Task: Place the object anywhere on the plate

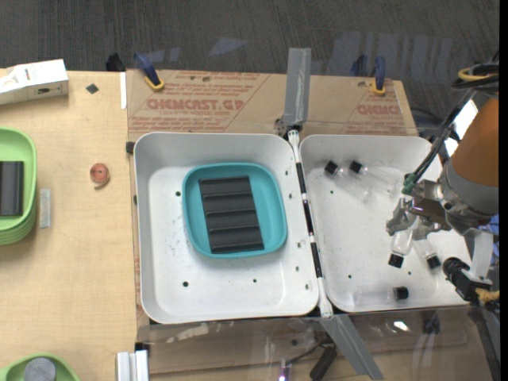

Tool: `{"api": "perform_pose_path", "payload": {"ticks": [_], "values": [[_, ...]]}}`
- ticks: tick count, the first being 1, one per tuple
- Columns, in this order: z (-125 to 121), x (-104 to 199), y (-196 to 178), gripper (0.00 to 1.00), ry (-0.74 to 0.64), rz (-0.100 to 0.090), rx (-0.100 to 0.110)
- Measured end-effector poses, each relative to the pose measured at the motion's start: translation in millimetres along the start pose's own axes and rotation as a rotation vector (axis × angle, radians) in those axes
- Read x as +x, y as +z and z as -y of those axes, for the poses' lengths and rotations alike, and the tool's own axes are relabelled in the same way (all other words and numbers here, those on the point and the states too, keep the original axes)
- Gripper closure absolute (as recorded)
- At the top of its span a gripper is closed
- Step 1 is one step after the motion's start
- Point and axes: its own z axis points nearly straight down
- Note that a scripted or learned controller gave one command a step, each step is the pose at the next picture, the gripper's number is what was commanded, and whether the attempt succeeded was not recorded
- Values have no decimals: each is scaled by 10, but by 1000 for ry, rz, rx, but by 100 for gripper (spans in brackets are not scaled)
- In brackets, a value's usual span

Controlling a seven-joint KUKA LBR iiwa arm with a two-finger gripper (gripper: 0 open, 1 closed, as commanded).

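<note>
A teal plate (275,211) lies in the left bin (159,236), and a black ridged block (230,213) rests on it. Several small clear pieces with black caps are scattered in the right bin (349,276): two near the back (331,167) (355,166) and one near the front (399,293). My gripper (406,227) hangs low over the right side of that bin. Just below it lies a clear piece with a black cap (396,258). Whether that piece is held is unclear.
A cardboard sheet (206,101) with clamps stands behind the bins. On the wooden bench to the left sit a stack of green bowls (24,213), a small red disc (98,173) and a white box (32,82). A grey post (298,86) rises between the bins.
</note>
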Motion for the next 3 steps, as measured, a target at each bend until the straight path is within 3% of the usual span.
{"api": "perform_pose_path", "payload": {"ticks": [1, 2, 3], "values": [[0, -1, 0, 0, 0, 0, 0], [-644, -409, 12, 0, -23, 1, 2], [-1114, -691, -343, 0, -85, 1, 0]]}}
